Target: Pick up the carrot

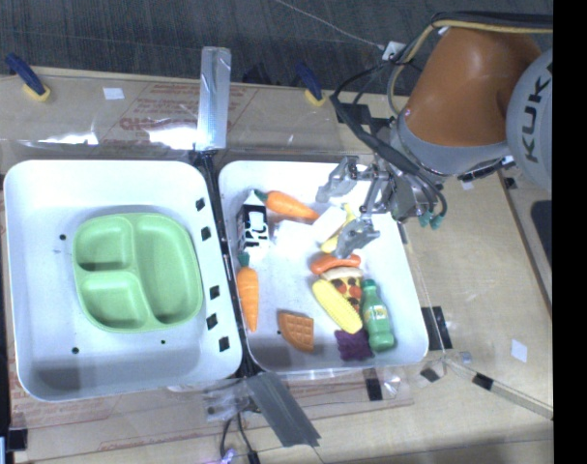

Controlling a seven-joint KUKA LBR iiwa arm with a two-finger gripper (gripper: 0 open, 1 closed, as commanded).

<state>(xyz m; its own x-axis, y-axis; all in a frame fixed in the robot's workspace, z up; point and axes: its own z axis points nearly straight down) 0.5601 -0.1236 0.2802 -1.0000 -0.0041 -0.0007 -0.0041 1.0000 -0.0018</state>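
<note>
Two carrots in the right bin [409, 303], gripper [356, 201] above its far edge.
Gripper fingers spread open, gripping nothing; one carrot [291, 205] lies just left of them near the bin's far edge, another carrot [247, 298] along its left wall. Left bin [22, 259] carries a green plate [136, 271].

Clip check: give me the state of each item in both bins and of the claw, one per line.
Carrot: lying near the right bin's far wall, not held.
Second carrot: lying along the right bin's left wall.
Corn cob: lying flat among the other toys.
Green bottle: lying on its side.
Green divided plate: flat in the left bin.
Claw: over the right bin, holding nothing visible.
</note>
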